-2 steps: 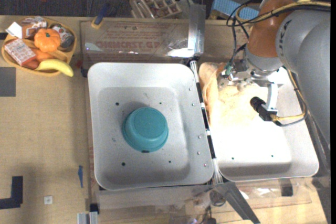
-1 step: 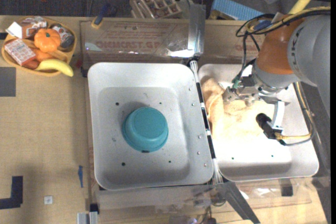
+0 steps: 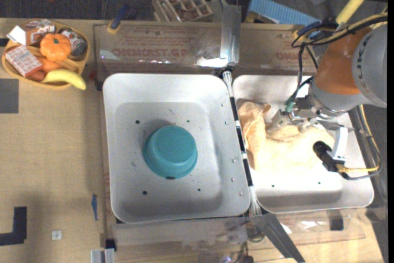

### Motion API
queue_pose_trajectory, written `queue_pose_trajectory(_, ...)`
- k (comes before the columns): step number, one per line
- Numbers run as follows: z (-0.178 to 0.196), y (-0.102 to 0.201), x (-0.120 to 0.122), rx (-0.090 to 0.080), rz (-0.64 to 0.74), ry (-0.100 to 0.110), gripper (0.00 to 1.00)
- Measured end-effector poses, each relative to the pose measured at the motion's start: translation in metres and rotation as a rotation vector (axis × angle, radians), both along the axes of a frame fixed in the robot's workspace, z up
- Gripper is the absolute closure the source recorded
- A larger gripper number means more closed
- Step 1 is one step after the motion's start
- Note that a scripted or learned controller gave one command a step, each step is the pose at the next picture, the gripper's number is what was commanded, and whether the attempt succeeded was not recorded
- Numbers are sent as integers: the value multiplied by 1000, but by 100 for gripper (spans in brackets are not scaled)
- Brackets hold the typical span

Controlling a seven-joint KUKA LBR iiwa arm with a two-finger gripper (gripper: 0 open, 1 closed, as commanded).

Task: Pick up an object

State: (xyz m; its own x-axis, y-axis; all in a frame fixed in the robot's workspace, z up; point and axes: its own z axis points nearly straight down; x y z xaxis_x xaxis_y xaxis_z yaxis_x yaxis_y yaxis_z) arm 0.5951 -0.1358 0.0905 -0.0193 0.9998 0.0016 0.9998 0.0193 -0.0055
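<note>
A teal bowl (image 3: 171,151) rests upside down in the middle of the left bin (image 3: 123,95). In the right bin (image 3: 357,194), a crumpled cream cloth (image 3: 255,132) spreads from the left wall toward the centre. My gripper (image 3: 290,117) reaches in from the right and is low over the cloth's right part, just above a tan bunched fold (image 3: 283,131). The arm's grey body and orange band (image 3: 337,68) are above it, at the right edge of the view.
A basket of toy fruit (image 3: 46,55) with a banana and an orange pumpkin stands on the bench at far left. Cardboard walls (image 3: 160,46) run behind both bins. Boxes and clutter sit beyond them.
</note>
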Motion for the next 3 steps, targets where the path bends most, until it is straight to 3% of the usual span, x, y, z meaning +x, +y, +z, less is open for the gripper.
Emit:
queue_pose_trajectory(1, 8, -2, -1, 1, -5, 2, 100)
queue_pose_trajectory(2, 8, -2, -1, 1, -5, 2, 0)
queue_pose_trajectory(3, 14, -5, -2, 1, -10, 6, 100)
